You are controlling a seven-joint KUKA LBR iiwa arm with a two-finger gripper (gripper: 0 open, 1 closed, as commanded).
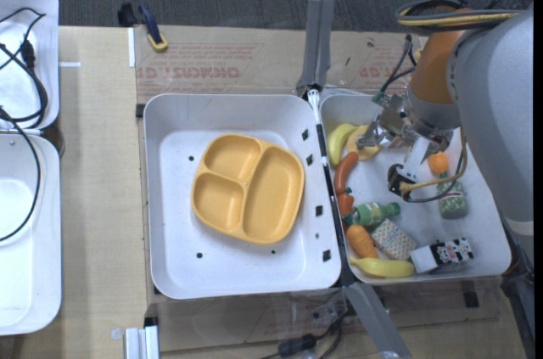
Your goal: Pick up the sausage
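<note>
Much of the right bin is covered by the grey arm, whose bulk is cut off at the right edge. The gripper is seen low over the bin's upper left part, just beside a yellow banana; whether it is apart or together cannot be told, since it is small and blurred against cables and metal parts. Nothing can be made out between its tips. The sausage, a reddish curved piece, is seen lying along the bin's left wall, just below the banana and above a green bottle. A yellow divided plate is seen resting in the left bin.
</note>
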